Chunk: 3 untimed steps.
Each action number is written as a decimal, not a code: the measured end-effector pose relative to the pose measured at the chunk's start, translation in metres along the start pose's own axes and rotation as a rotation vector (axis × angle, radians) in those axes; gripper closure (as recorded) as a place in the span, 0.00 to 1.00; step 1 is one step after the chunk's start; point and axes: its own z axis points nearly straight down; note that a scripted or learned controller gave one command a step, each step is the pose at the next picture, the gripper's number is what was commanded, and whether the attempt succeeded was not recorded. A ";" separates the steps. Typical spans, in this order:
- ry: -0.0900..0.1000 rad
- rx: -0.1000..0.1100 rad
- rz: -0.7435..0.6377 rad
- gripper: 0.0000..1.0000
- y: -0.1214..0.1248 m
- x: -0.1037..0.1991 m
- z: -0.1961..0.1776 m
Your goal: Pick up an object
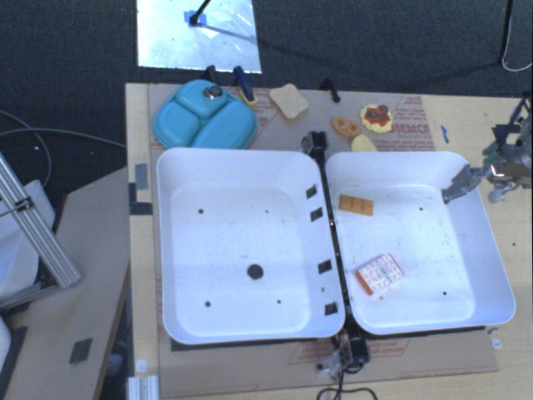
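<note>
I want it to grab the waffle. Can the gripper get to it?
Probably yes. The waffle lies flat in the right bin with bare floor around it, and the gripper hangs at that bin's far right edge.

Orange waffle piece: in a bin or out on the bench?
In. The waffle piece lies flat on the floor of the right bin, near its upper-left corner.

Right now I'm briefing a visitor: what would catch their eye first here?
Probably the two white bins, side by side. The right one holds an orange block and a red-and-white packet; the left holds a small dark disc. Behind them sits a blue tray, and the pincer hovers at the right bin's far edge.
</note>
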 end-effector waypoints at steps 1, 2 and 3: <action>0.006 0.008 -0.011 0.00 -0.004 0.121 0.104; -0.002 -0.006 0.006 0.00 0.029 0.045 0.201; -0.004 -0.010 0.002 0.00 0.087 -0.017 0.195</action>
